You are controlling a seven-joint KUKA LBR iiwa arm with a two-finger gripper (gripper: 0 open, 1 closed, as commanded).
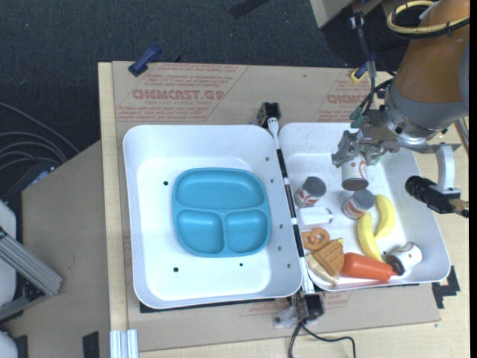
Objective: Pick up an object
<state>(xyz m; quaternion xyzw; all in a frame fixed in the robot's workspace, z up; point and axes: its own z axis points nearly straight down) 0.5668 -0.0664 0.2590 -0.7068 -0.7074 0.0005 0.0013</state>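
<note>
The gripper (356, 162) hangs in the upper right of the frame over the right bin (320, 136), just above a small can (353, 183); whether it is apart or together I cannot tell. The pickable things crowd lower right: the banana (370, 227) touches a second can (361, 203) (the carrot (365, 267) lies just below). A descent slightly off-centre would likely tip the can or nudge its neighbours rather than catch anything.

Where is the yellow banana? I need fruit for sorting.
The yellow banana lies in the right white bin, beside the orange carrot.
</note>
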